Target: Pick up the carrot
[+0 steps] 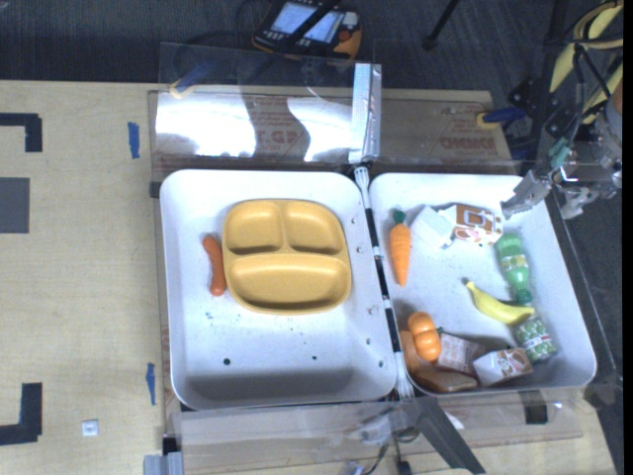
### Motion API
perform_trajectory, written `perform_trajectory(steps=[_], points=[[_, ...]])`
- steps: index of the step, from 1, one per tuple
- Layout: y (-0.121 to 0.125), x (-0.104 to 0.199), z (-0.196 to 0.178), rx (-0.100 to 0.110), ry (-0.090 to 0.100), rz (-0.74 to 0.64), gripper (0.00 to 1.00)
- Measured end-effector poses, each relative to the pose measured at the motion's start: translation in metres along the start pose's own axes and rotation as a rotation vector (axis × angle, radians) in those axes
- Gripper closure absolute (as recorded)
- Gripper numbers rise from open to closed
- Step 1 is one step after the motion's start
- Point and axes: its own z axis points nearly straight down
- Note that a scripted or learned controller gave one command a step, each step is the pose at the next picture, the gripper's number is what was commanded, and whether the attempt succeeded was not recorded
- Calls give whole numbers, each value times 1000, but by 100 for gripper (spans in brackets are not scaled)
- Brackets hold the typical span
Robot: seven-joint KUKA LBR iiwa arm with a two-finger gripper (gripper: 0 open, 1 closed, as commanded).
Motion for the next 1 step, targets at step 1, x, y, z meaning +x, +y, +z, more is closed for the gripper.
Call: perform_trajectory(steps=[1], points=[[-50,22,3,0,0,-337,0]])
